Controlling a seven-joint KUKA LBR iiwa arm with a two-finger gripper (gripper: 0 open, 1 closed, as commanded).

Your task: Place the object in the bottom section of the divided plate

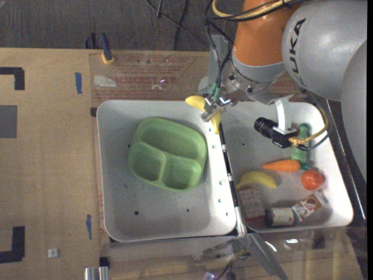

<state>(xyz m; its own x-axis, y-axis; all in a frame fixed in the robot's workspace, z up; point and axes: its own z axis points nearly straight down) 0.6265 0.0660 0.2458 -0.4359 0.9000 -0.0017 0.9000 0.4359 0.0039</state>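
One yellow curved plastic object (pixel 199 102), perhaps a toy banana, is showing at the gripper (pixel 211 108), above the seam between the two bins; I cannot tell whether it is gripped. I am eyeing the green divided plastic plate (pixel 168 154), lying down-left, mid-frame in the left white bin (pixel 116 214).

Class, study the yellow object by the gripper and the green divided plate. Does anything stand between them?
Nothing visible does. The yellow object sits under the gripper at the upper right rim of the left bin, and just white bin floor runs from it to the green divided plate.
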